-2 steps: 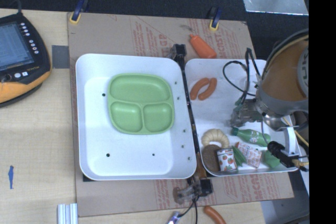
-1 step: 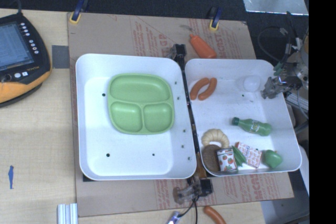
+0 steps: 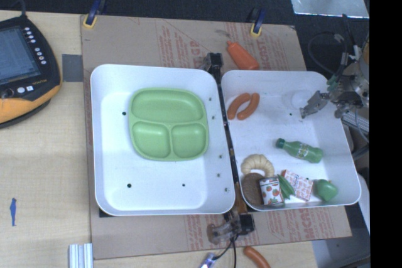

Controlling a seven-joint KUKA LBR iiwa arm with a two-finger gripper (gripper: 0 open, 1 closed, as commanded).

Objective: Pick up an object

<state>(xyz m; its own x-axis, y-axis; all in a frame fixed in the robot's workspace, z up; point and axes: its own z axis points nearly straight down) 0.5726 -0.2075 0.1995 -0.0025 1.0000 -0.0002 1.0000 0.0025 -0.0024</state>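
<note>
My gripper (image 3: pixel 326 108) hangs over the right bin (image 3: pixel 326 86) near its far right wall, fingers spread and nothing between them. Below it lies a green bottle (image 3: pixel 299 149) on its side. To the left, a pair of orange sausages (image 3: pixel 243 105) rests near the bin's left wall. The near corner is crowded with a pale croissant (image 3: pixel 258 164), a brown disc (image 3: pixel 250 187), a small red-and-white can (image 3: pixel 270 191), a red-and-white carton (image 3: pixel 299 186) and a green pepper-like piece (image 3: pixel 326 189).
The left bin (image 3: pixel 107 135) holds a green divided plate (image 3: pixel 168 123). An orange carrot (image 3: pixel 242 56) lies outside behind the bins, another orange piece (image 3: pixel 257 256) in front. A teach pendant (image 3: pixel 24 72) sits at far left. Clamps (image 3: pixel 214 61) join the bins.
</note>
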